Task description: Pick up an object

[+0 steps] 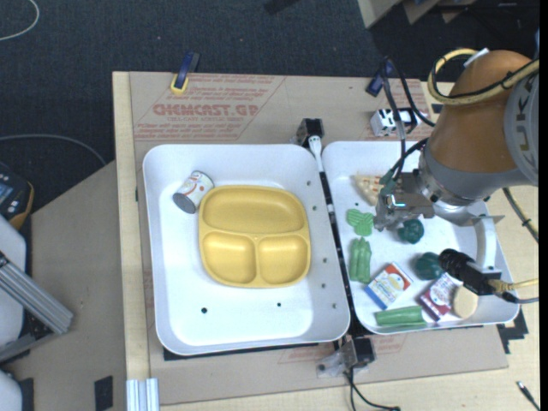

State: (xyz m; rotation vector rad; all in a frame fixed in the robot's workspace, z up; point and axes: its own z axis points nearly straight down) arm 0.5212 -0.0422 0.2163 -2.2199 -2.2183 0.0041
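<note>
The claw (396, 221) hangs low over the right bin (479, 165), and its tip is lost in the dark clutter of the wrist, so I cannot tell whether it is spread or pressed together; nothing is plainly seen in its grip. The nearest pickable thing is a teal ball (413, 229), just beside the claw on its right in the view, perhaps touching it. Just left of the claw lies a small green piece (360, 222), and below that a longer green vegetable (360, 260). Above and left of the claw, near the bin's far wall, sits a pale beige scrap (369, 187). Below the claw come a dark green ball (427, 265), a small red, white and blue box (388, 285), a red packet (437, 295) with a tan round thing (465, 303) touching it, and a green cylinder (398, 318) by the near rim. Well to the claw's left, the left bin (171, 306) holds a yellow divided plate (254, 234) and a small can (193, 191) on its side at the plate's far corner. Both bins rest on the worktop (137, 110).
</note>
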